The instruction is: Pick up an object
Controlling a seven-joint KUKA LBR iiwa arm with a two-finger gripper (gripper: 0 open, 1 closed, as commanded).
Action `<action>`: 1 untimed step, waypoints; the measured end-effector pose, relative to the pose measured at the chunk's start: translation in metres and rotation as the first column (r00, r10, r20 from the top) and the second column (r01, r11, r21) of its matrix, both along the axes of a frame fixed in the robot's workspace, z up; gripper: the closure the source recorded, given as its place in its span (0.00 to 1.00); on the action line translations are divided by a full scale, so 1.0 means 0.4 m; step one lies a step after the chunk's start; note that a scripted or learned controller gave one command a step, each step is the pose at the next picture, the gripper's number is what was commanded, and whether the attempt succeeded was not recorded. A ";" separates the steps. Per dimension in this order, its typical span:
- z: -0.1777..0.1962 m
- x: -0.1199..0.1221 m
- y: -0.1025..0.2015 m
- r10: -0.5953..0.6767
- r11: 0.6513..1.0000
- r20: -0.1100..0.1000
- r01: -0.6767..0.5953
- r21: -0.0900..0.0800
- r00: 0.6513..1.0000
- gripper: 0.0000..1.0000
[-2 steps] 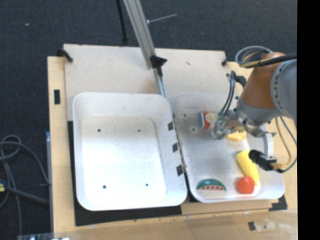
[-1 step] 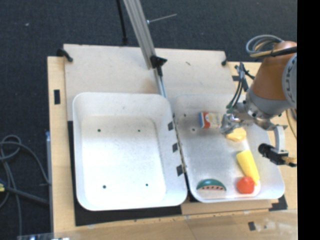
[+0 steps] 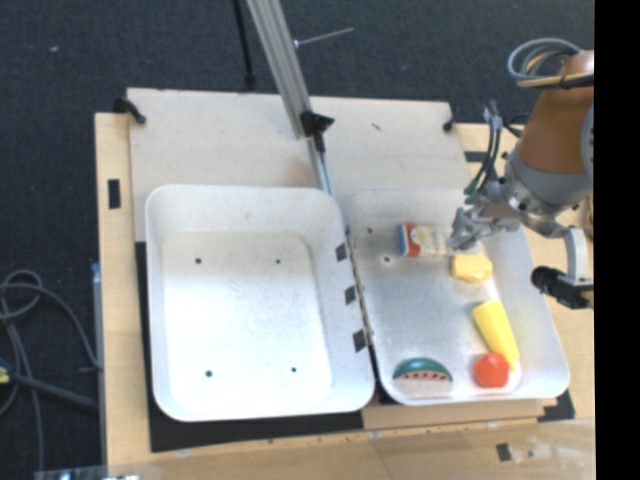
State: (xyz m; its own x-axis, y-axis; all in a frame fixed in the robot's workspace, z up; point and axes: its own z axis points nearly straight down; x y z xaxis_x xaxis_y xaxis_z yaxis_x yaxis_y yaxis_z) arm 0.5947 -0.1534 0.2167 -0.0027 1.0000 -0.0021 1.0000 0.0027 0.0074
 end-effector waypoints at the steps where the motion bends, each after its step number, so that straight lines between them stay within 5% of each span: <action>1: 0.065 0.003 -0.004 0.001 1.000 -0.002 -0.001 0.001 1.000 1.00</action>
State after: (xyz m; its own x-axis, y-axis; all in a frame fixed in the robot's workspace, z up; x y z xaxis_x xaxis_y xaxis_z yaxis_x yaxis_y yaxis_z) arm 0.5959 -0.1548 0.2426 -0.0034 1.0000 -0.0014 1.0000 0.0034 0.0050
